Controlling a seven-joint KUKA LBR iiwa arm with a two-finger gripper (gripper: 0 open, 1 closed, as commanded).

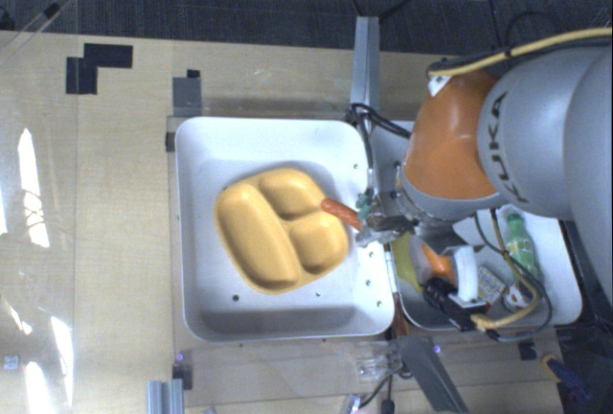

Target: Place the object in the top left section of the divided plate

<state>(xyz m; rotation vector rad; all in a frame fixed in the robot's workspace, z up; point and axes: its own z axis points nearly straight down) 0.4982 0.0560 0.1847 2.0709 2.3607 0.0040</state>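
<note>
One carrot [337,210] sits pinched in our gripper [362,214]; we should ease it over the divided plate [278,230], top left section.

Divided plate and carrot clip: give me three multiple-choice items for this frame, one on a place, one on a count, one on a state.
1. Where does the divided plate lie?
A. In the left bin
B. In the right bin
C. On the bare bench

2. How many sections does the plate have?
A. Two
B. Three
C. Five

3. What is the state of the carrot?
A. Flat in the long left section
B. Held at the claw, its tip over the plate's right rim
C. Lying on the carpet

Key:
1 A: the yellow plate sits inside the left white bin.
2 B: one long section on the left and two smaller ones on the right.
3 B: the orange carrot sticks out from the claw toward the plate, reaching only its right edge.
</note>
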